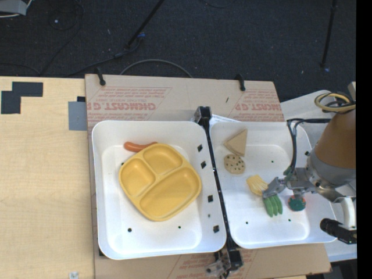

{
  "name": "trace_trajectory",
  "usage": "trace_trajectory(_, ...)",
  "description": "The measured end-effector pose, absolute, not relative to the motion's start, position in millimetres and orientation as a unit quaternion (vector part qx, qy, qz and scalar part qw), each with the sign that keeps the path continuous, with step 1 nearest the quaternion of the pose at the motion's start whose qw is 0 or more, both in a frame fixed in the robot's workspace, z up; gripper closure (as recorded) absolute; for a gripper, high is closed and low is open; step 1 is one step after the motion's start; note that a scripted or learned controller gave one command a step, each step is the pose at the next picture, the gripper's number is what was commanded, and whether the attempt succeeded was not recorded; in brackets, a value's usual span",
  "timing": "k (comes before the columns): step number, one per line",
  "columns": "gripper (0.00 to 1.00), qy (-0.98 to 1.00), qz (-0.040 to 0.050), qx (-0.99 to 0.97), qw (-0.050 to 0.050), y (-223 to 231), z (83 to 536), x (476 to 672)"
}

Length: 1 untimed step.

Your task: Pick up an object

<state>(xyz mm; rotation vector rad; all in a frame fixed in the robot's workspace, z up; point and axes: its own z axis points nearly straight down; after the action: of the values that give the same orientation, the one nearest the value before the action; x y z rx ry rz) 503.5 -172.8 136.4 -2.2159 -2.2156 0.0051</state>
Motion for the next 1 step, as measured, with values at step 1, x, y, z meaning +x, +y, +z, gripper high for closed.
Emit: trace_trajectory(1, 0.0, -0.707, 0.0002, -0.707, 0.002, -171.7, 85.8, 503.6)
